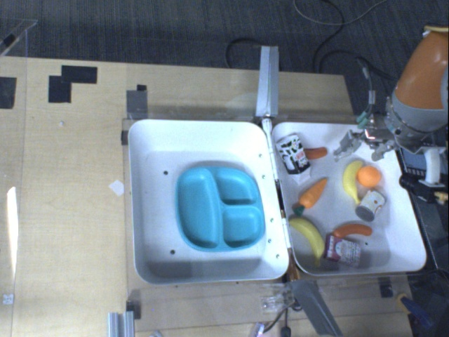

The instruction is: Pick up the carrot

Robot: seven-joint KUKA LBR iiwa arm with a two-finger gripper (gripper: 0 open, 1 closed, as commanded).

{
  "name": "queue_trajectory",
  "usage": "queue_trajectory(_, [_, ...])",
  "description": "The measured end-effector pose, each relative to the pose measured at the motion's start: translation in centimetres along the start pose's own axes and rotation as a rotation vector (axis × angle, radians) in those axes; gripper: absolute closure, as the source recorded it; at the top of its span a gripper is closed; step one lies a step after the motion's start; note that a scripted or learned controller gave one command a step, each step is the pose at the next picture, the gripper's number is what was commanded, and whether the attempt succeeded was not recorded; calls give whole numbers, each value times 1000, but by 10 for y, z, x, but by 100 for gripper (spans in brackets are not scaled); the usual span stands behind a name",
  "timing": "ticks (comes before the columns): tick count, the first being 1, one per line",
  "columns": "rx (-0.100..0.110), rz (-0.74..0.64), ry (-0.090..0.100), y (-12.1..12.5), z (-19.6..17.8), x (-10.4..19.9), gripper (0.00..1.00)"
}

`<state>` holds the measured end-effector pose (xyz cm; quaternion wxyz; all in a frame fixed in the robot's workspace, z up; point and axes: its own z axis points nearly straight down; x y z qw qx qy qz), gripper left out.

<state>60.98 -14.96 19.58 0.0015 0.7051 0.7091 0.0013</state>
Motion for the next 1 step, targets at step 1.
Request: queue_trajectory(1, [-7,-143,-1,-15,107,15,0])
